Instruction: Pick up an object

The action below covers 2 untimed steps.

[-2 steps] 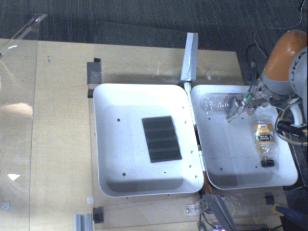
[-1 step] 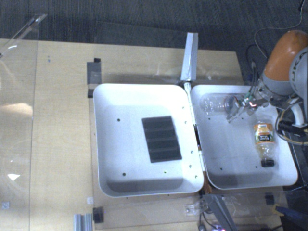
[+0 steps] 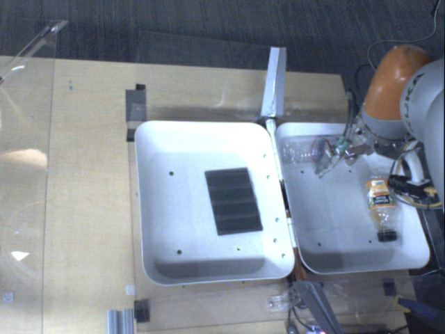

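White plastic forms both shallow bins, and the right bin (image 3: 327, 242) serves as the landmark here. Inside it, near its right wall, lies a small clear bottle (image 3: 381, 207) with a yellow-orange label and a dark cap, resting on its side, probably because it was dropped loosely for grasp trials. A clear plastic item (image 3: 300, 149) lies in the bin's far left corner. The gripper (image 3: 332, 155) hangs over the far part of this bin, well apart from the bottle; its fingers look narrow and carry nothing, so the pick seems not yet made. Just left of the right bin sits the left bin (image 3: 153, 186), holding a dark ribbed slab (image 3: 233, 200) near its middle. Both bins rest on a pale wooden surface (image 3: 76, 207), with dark carpet (image 3: 174, 12) beyond its far edge.
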Each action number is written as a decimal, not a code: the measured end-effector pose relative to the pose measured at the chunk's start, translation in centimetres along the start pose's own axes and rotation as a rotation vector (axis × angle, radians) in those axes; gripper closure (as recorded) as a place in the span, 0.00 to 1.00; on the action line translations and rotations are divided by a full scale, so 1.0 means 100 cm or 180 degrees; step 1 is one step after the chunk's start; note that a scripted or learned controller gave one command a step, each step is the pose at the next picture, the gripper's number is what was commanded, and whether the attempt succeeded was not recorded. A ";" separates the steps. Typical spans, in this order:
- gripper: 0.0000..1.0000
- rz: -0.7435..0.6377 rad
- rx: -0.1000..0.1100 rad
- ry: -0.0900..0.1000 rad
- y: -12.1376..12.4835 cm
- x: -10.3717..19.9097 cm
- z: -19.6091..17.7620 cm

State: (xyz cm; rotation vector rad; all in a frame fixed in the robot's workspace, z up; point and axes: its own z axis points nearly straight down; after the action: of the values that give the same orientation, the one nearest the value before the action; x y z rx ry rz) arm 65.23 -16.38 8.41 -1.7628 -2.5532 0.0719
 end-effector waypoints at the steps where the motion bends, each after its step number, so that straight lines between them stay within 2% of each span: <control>1: 0.00 -0.0033 -0.0010 0.0128 -0.008 -0.030 0.001; 2: 0.00 0.0002 -0.0008 0.0092 -0.008 -0.028 0.001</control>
State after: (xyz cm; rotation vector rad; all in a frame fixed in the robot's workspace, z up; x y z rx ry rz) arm 65.47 -19.24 8.35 -1.7522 -2.5338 0.0430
